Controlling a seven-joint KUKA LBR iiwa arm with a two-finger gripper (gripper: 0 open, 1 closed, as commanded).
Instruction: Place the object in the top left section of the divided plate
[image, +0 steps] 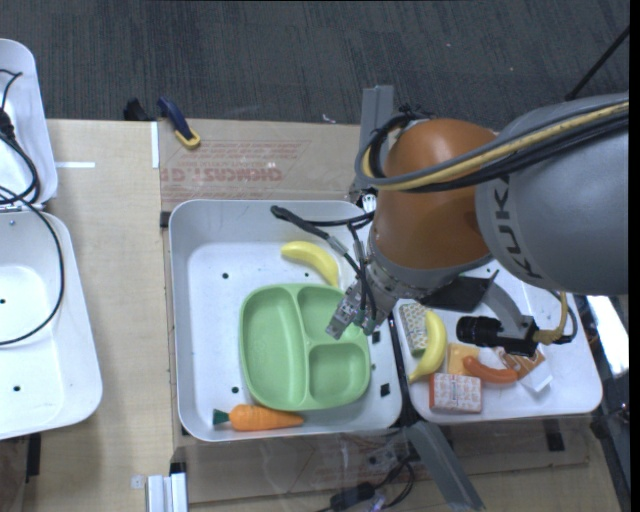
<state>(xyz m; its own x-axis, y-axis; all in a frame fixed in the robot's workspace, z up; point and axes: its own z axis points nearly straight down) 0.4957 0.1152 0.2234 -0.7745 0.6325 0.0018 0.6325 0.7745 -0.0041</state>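
From where I stand the grey arm (560, 200) comes in from the right, big in the camera view, its orange band (430, 190) bulging over the seam between the two bins; the wrist bends down and to the left, so the gripper (350, 318) hangs over the far right part of the green divided plate (275, 350); whether the gripper is released or clenched I cannot tell, as it looks like a small grey tangle against the green, and I can make out nothing gripped in it

The plate lies flat in the left bin (185, 320), towards its near right corner, with one long section on the left and two smaller ones on the right; a yellow banana (312, 262) lies on the bin floor just beyond the plate's far rim, outside it, its right end close to the gripper; a carrot (265, 418) lies along the bin's near wall, just beside the plate's near edge

The arm hides much of the right bin (575, 385) and the plate's far right corner; near the seam I make out a second banana (433, 345), a pale ribbed piece (412, 323) just beside it, a pink and white block (457, 393) at the near edge and a curved orange-red piece (490, 373), though what those last three are is hard to say
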